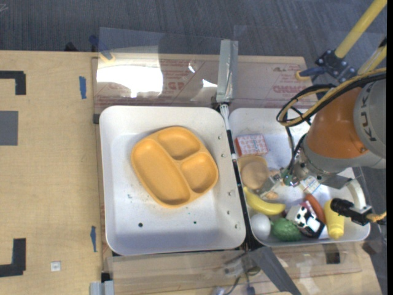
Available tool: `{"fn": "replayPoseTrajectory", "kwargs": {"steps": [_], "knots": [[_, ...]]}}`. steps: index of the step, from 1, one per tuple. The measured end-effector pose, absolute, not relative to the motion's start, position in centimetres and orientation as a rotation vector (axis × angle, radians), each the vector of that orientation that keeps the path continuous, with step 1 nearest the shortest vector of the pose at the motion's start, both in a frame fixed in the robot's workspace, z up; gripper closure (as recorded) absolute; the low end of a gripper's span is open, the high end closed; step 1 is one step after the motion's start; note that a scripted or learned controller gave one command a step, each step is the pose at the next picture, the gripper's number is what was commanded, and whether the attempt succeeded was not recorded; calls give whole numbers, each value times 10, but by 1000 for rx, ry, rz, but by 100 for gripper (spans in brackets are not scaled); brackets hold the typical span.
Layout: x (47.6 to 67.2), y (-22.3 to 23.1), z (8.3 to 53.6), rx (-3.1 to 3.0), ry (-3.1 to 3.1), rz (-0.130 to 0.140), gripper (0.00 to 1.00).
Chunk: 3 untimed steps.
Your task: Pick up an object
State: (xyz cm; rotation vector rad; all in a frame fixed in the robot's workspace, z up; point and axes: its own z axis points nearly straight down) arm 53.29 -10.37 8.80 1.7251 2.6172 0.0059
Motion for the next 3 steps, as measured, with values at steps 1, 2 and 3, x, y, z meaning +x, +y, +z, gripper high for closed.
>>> {"fn": "replayPoseTrajectory", "kwargs": {"steps": [1,2,3], "knots": [[534,-103,98,1724,2613,10,100],[543,-38,186,1890,2506,6,100],[552,-23,185,1674,2656,2,100]]}}
